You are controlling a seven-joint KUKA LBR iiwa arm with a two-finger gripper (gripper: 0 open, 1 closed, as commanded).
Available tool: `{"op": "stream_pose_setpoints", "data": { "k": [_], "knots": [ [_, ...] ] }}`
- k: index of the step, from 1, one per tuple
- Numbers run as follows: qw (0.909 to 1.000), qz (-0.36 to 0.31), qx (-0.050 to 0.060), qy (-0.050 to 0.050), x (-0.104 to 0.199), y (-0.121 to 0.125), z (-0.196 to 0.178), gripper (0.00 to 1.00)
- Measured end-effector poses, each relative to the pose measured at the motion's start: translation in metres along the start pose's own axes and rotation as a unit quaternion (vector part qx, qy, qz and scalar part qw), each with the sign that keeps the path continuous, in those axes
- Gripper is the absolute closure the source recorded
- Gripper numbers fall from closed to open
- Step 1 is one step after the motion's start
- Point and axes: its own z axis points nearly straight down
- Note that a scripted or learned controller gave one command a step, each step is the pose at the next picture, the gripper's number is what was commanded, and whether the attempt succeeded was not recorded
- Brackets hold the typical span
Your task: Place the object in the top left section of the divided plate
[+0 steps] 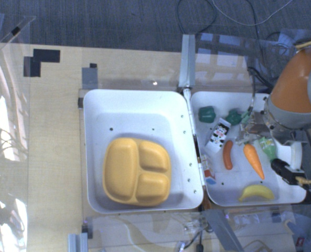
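The yellow divided plate (136,170) lies in the left white bin (137,101), with one long section on its left and two smaller ones on its right; nothing is in them. My gripper (251,128) is low over the right bin (218,190), near its back right. It hangs just above the top of an orange carrot (254,160) and beside a teal piece (234,116). A light green item (268,147) sits partly under the wrist. The arm's orange band (298,83) hides the bin's far right corner.
The right bin also holds a dark green block (206,113), a white carton with dark print (217,134), a reddish sausage (227,155) and a yellow banana (256,193). A metal divider (187,62) stands behind the two bins. Cables trail at the back right.
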Motion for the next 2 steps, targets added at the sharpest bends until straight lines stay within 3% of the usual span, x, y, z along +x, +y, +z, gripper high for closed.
{"op": "stream_pose_setpoints", "data": {
  "k": [1, 2],
  "knots": [
    [0.9996, 0.027, 0.000, 0.001, 0.071, 0.021, -0.044, 1.00],
    [1.0000, 0.005, 0.000, 0.001, 0.157, 0.002, -0.029, 1.00]
  ]
}}
